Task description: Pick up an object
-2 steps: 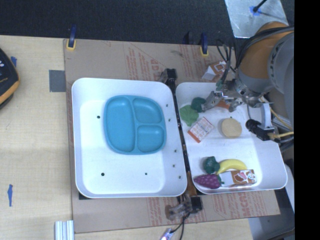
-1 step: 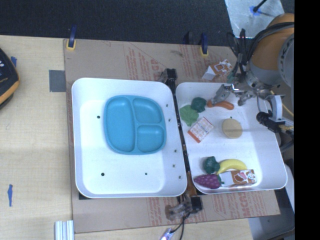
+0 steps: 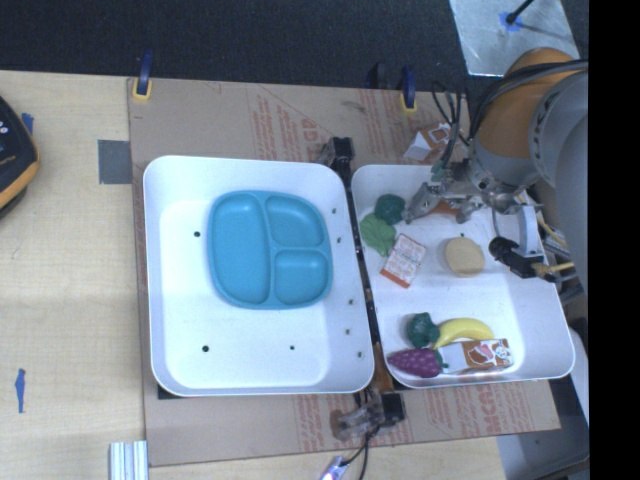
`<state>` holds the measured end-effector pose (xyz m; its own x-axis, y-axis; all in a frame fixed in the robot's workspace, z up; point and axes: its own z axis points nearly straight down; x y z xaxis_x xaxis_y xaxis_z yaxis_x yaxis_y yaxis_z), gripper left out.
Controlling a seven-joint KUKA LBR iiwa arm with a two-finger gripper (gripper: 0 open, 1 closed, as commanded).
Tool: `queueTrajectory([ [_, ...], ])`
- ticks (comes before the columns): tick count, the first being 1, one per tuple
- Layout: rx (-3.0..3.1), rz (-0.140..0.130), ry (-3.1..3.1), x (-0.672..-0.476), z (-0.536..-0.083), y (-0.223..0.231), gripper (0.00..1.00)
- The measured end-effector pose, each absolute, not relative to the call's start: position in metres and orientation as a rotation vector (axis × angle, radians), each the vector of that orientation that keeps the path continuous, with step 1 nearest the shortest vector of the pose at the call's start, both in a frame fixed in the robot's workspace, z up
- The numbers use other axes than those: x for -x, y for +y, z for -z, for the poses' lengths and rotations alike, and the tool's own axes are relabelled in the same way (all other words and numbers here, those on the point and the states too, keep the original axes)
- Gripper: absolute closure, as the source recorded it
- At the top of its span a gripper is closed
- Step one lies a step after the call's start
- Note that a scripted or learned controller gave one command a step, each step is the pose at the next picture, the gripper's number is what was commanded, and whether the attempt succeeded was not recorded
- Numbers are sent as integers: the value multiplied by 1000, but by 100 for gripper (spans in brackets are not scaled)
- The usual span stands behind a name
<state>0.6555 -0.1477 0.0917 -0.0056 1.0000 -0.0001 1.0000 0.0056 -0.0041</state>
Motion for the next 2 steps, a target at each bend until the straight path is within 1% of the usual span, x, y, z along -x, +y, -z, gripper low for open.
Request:
queueTrajectory([
  [2, 2213, -4, -2225, -656, -92, -144, 0],
])
